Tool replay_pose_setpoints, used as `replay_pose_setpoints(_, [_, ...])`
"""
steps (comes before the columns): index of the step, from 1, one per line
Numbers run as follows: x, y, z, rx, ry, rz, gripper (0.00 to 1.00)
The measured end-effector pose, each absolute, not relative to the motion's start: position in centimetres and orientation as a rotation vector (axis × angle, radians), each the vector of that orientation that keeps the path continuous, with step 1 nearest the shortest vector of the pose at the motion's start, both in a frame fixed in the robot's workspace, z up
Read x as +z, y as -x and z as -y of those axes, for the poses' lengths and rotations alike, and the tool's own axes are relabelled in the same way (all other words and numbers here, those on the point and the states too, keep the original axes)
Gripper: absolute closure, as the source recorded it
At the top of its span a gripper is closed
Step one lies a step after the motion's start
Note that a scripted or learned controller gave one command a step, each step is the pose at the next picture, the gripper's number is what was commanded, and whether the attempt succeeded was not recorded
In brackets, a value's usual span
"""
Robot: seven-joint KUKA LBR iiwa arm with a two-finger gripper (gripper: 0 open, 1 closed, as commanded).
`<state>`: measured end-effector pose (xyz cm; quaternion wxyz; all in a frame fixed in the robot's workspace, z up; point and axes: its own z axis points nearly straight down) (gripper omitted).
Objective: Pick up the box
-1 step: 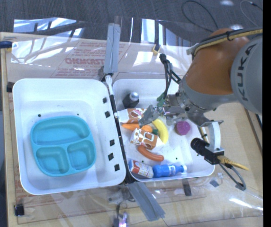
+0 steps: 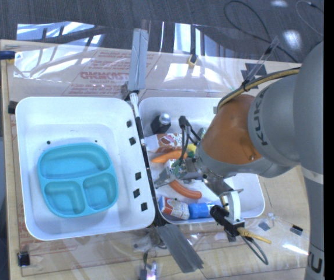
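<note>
I see the arm (image 2: 272,127) reaching over the right bin (image 2: 254,200), its orange band (image 2: 231,136) covering much of the clutter. End effector (image 2: 181,167) sits low among the items; I cannot tell its state, being masked by the wrist. The box (image 2: 168,140), probably the small red-and-white pack, lies just beyond the end effector. An orange carrot (image 2: 166,155) lies beside it, a sausage (image 2: 185,189) and a tube (image 2: 181,209) on its near side. Far left of it, a blue divided tray (image 2: 76,179) rests in the left bin (image 2: 32,115).
</note>
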<state>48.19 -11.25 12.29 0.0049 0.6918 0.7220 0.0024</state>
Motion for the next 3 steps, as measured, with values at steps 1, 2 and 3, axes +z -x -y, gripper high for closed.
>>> replay_pose_setpoints(1, [9.3,-48.0,12.4,0.001,-2.516,-1.884,0.00])
replay_pose_setpoints(2, [12.6,-48.4,10.6,-0.004,-2.669,-1.662,0.00])
replay_pose_setpoints(3, [9.2,-47.7,12.1,0.001,-2.617,-1.744,0.00])
